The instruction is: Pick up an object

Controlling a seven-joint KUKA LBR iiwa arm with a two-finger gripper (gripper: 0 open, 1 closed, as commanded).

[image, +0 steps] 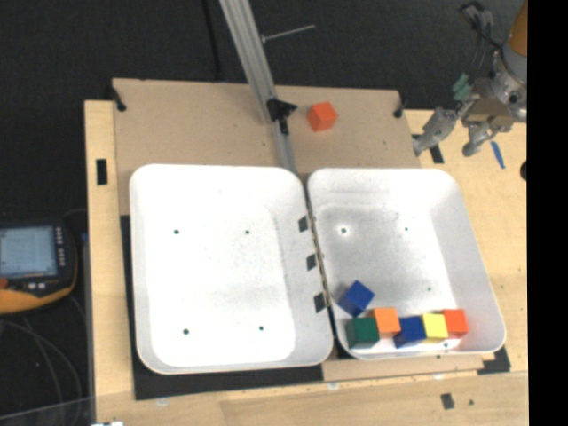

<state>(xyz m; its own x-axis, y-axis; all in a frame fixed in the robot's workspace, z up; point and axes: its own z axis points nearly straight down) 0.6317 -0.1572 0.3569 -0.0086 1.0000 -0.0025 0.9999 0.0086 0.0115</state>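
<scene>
Two white bins (222, 180) sit side by side. Seven cubes are in view: two blue (357, 296), two orange (387, 320), one green (362, 331), one yellow (435, 326) and one red (455, 320). Six lie in the right bin; one orange cube (322, 116) lies on the bench (195, 122) behind the bins.

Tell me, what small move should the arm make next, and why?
Probably swing the gripper down and left over the right bin. It hangs open beyond the bin's far right corner with nothing between its fingers, while the blocks sit bunched along the bin's near edge, so it needs to get above them first.
</scene>
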